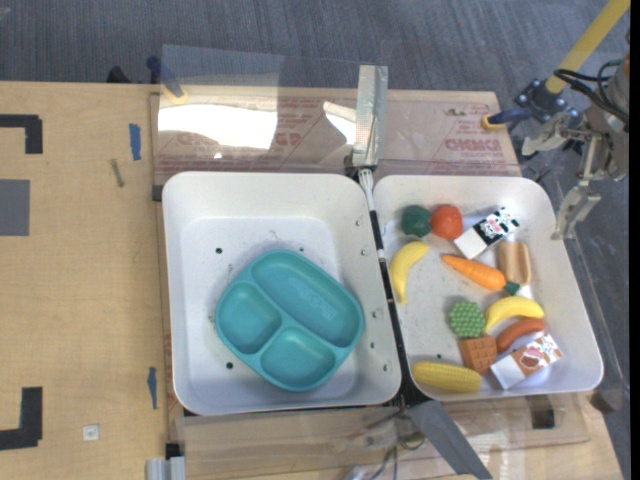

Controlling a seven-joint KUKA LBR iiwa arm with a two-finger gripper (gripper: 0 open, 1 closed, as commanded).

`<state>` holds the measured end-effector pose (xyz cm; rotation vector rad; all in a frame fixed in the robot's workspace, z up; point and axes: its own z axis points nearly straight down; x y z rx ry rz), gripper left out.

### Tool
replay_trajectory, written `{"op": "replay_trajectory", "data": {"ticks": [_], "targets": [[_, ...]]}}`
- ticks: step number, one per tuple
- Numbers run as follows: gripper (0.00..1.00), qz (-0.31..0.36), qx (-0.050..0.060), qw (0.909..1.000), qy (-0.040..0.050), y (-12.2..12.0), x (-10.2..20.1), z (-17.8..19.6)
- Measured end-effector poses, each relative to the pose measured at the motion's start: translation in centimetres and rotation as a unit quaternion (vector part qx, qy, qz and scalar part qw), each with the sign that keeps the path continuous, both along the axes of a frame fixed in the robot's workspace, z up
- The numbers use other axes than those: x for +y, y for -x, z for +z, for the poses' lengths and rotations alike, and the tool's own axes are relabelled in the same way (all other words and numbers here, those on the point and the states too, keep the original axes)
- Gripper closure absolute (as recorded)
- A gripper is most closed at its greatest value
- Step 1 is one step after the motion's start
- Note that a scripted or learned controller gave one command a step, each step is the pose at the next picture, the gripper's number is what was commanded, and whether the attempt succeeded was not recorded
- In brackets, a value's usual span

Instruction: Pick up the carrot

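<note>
The carrot (pixel 478 271), orange with a small green tip at its right end, lies slanted in the middle of the right bin (pixel 572 298). It rests between a yellow banana (pixel 405 268) on its left and a hot dog bun (pixel 514 260) on its right. My gripper (pixel 578 193) hangs at the far right, over the bin's upper right rim, well apart from the carrot and above it in the view. Nothing shows in its grasp.
Around the carrot lie a green vegetable (pixel 415 220), a tomato (pixel 446 220), a small milk carton (pixel 487 230), a green bumpy piece (pixel 466 318), a second banana (pixel 514 311), a waffle (pixel 478 351) and corn (pixel 447 375). The left bin (pixel 190 228) holds a teal divided plate (pixel 288 318).
</note>
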<state>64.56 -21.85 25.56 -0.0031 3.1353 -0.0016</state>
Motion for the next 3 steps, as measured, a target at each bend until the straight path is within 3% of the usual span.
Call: {"op": "replay_trajectory", "data": {"ticks": [1,2,3], "targets": [[0.00,-0.035,0.009,0.9993,-0.0029,0.4,3.8,-15.6],[0.00,-0.110,0.002,0.9940,-0.0016,6.5,9.4,-17.1],[1.00,-0.109,-0.001,0.9941,-0.0008,6.2,9.4,-15.8]]}}
